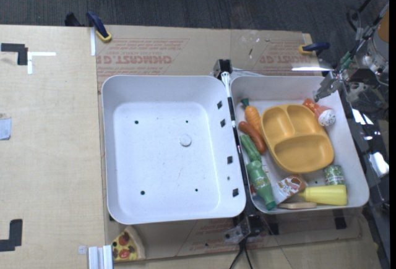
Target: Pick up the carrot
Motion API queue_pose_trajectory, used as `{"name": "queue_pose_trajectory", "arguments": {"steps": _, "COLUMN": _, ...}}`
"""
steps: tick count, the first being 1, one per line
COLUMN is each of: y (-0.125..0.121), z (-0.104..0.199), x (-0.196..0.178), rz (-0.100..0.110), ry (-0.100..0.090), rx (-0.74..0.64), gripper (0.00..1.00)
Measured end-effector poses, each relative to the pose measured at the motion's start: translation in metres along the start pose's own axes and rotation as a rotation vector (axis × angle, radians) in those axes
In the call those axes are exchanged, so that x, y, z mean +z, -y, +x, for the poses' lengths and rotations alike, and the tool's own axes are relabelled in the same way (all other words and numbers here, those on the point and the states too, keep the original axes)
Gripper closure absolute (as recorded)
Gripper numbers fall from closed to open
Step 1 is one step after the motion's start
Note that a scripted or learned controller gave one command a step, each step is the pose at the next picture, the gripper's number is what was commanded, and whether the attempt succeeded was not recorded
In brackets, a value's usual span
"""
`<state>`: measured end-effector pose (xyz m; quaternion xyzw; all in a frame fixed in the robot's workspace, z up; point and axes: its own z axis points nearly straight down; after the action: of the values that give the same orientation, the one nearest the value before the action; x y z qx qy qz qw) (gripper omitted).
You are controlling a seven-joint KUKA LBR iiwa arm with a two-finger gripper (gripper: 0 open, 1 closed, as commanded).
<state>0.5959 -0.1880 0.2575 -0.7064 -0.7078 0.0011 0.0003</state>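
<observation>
Right bin (354, 156), white, shallow: holds the carrot (252, 117), orange with a green top, lying along the bin's left wall near the far end. Just beside it, a brown sausage-like piece (252, 136), then a green vegetable (250, 149) and a green bottle (260, 182) in a line toward the near edge. A yellow divided plate (297, 138) sits mid-bin, touching or nearly touching the carrot on its right side. Near edge: a yellow bottle (326, 195) and a small green can (334, 174).

Claw (324, 89): at the far right corner of the right bin, above the rim, well apart from the carrot, with the plate between them. Whether it is released or clenched cannot be told. Nothing seen in it.

Left bin (124, 138): white, beside the right bin, on the table (43, 156).
</observation>
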Motion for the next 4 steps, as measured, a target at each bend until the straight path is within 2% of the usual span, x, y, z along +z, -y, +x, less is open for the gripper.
{"name": "queue_pose_trajectory", "arguments": {"steps": 1, "y": -0.042, "z": 0.075, "x": 0.139, "rz": 0.001, "ry": -0.003, "rx": -0.022, "gripper": 0.00}}
{"name": "queue_pose_trajectory", "arguments": {"steps": 2, "y": -0.035, "z": 0.092, "x": 0.163, "rz": -0.004, "ry": 0.004, "rx": 0.052, "gripper": 0.00}}
{"name": "queue_pose_trajectory", "arguments": {"steps": 3, "y": -0.040, "z": 0.092, "x": 0.148, "rz": -0.019, "ry": 0.005, "rx": 0.052, "gripper": 1.00}}
{"name": "queue_pose_trajectory", "arguments": {"steps": 4, "y": 0.019, "z": 0.095, "x": 0.159, "rz": -0.019, "ry": -0.002, "rx": -0.004, "gripper": 1.00}}
